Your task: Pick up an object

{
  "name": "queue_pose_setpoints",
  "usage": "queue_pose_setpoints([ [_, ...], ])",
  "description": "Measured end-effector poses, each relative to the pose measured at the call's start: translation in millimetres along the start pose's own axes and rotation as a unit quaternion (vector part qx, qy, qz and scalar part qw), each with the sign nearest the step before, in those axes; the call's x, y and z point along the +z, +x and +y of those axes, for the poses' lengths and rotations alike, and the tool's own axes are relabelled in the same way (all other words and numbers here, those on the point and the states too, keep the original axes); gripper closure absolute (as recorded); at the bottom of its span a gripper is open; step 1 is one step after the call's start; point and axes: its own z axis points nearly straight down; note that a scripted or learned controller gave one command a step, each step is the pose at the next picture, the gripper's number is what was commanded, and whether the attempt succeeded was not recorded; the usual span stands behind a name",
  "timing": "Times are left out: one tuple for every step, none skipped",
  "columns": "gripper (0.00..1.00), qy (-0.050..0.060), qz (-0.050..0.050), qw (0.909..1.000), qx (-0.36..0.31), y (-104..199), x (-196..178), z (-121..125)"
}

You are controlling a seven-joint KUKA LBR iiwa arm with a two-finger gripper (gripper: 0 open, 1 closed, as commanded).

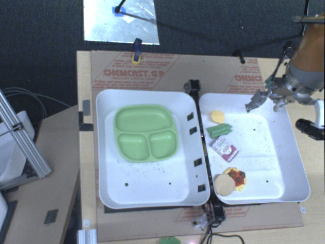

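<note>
One green tray (145,133), four food items, two bins (254,189), claw (265,101) open

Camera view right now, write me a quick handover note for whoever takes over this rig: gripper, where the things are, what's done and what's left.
Gripper: above the far right corner of the right bin, fingers spread open, nothing between them.
Right bin, near its left wall, far to near: small yellow piece, green toy, pink-and-white packet, round tan piece touching a red-and-yellow toy.
Left bin: green divided plate.
Done: nothing picked up.
Left: lower onto one object, close, lift. The yellow piece looks nearest the gripper.
</note>
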Motion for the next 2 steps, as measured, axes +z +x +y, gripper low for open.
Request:
queue_pose_setpoints([
  [0.0, 0.007, 0.003, 1.0, 0.001, 38, 90, -85],
  [0.0, 0.001, 0.001, 1.0, 0.0, 71, 40, -142],
])
